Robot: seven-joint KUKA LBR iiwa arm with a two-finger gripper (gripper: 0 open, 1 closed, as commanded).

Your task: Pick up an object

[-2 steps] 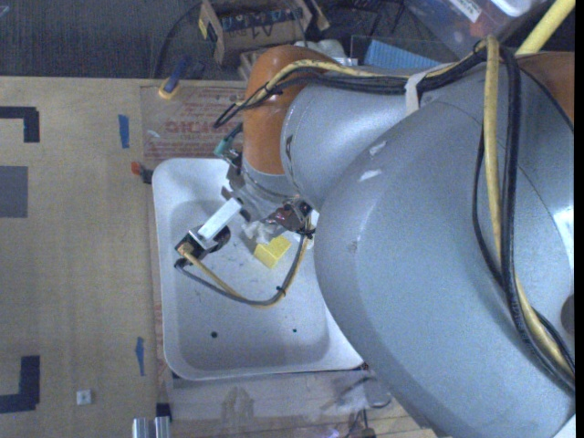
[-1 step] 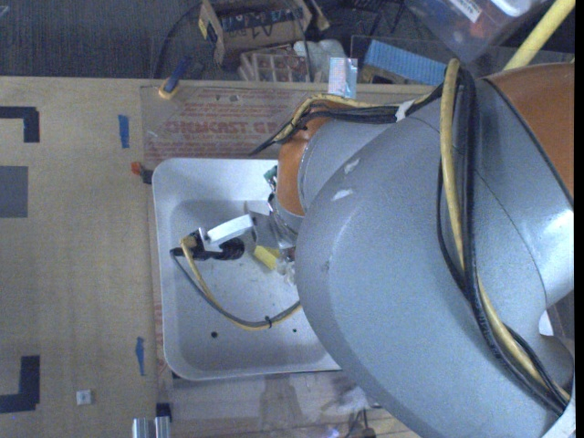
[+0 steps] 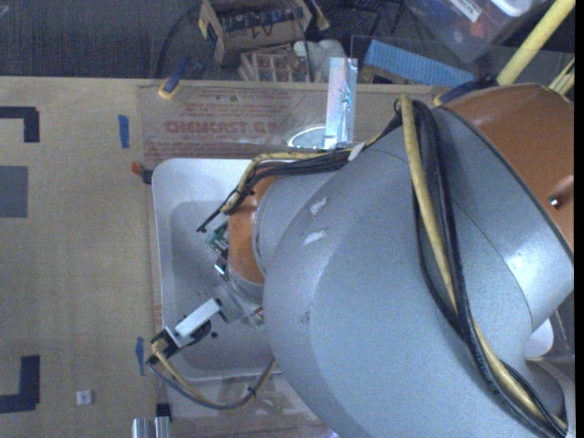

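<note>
— Arm [image 3: 401,290] first: where does it sit?
— It comes in from the right and fills much of the view. It is grey, with an orange band [image 3: 239,235] above the wrist. The wrist reaches down over the bin [image 3: 169,245], toward its lower left part.
— And the gripper [image 3: 239,307]?
— It hangs below the wrist, low over the bin floor and near the front wall. The wrist covers it from above, so I cannot tell whether it is open or closed, nor whether it holds anything.
— Where is the object to pick?
— I cannot tell. The arm hides most of the bin. The part that shows is a strip along the left wall and the far left corner, white floor partly in shadow.
— What runs along the arm?
— A yellow cable [image 3: 429,245], bundled with black ones, goes down the big upper link and on toward the wrist.
— Around the bin?
— Tan bench [image 3: 73,272]. Behind the bin lies a clear sheet [image 3: 219,121] with red lettering, and blue tape [image 3: 124,131] sits just left of it. Black corner marks [image 3: 23,121] and a grey square [image 3: 11,192] are well off to the left. A small white square [image 3: 84,396] lies on the bench near the front left.
</note>
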